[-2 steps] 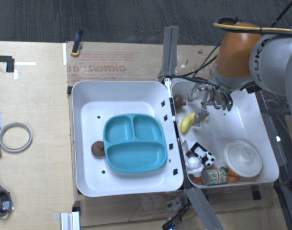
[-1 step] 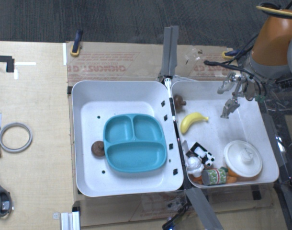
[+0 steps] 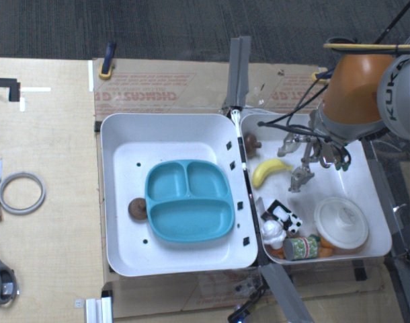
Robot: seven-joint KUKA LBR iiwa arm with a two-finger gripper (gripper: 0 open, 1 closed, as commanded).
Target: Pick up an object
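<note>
The gripper [image 3: 303, 173] hangs inside the right bin [image 3: 373, 200], just right of the banana [image 3: 269, 171], its fingers [image 3: 299, 179] spread apart and grasping nothing. Below the banana lie a black-and-white toy [image 3: 283, 219], a white bowl [image 3: 341, 222] and a green can [image 3: 300, 247].
</note>
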